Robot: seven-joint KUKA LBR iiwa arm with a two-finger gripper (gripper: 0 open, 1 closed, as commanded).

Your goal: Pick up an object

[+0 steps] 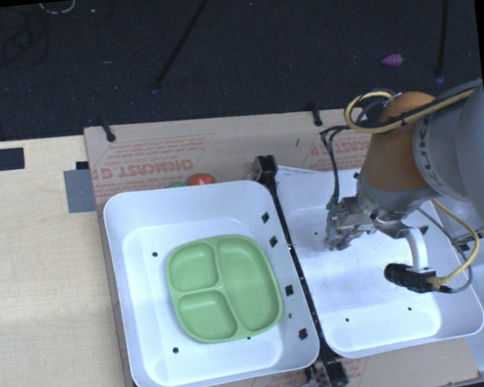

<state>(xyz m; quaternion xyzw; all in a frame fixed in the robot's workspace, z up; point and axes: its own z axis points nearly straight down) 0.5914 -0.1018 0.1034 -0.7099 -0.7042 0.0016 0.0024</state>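
Note:
A light green divided plate (pixel 224 287) lies flat in the left white bin (pixel 135 244). My gripper (pixel 340 234) hangs low over the upper middle of the right white bin (pixel 413 325), its dark fingers pointing down toward the bin floor. The grey arm with its orange band (pixel 398 149) comes in from the right above it. I see no object between the fingers; their tips blur into the wrist hardware.
A small red-orange object (pixel 200 180) and a bit of green sit just behind the left bin's far rim on the cardboard. A black divider (pixel 290 261) runs between the bins. A black cable connector (pixel 412 276) hangs over the right bin.

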